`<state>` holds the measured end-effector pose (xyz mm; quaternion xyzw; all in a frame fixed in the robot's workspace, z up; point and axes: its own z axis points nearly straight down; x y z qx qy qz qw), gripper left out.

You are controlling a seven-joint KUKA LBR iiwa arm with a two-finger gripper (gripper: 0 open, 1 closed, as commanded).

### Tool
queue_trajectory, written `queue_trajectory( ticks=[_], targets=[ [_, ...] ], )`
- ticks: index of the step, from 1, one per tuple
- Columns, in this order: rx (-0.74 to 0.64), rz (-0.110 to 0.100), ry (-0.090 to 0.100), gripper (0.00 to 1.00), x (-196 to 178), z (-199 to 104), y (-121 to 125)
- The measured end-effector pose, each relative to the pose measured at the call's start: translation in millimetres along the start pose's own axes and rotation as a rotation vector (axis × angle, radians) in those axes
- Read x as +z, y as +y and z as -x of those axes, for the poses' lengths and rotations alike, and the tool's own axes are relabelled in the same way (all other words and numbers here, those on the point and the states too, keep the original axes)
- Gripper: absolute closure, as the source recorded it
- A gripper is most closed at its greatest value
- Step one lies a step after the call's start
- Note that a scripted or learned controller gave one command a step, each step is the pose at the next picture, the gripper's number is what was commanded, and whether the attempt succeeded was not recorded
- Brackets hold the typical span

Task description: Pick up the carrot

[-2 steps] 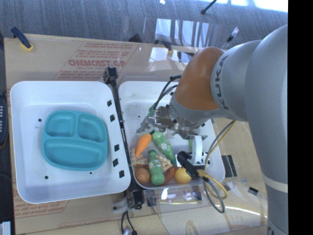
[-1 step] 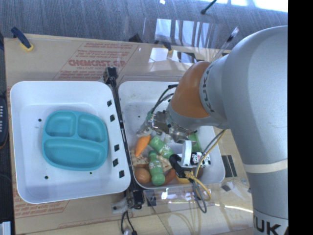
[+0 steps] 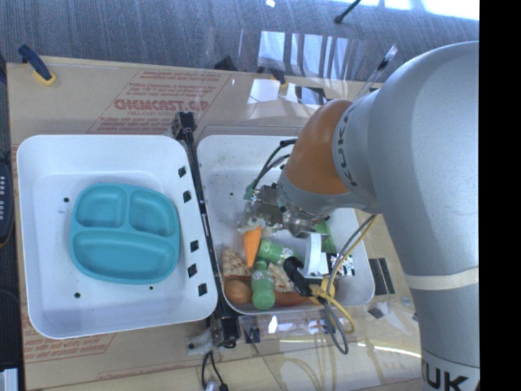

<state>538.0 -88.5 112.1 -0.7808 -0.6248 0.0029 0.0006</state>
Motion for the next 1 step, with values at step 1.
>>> queue_trajectory(
  ticks=[1],
  targets=[
    [0.058,0.005,0.007,1.0,-83.8,-37.7,0.3]
  ],
)
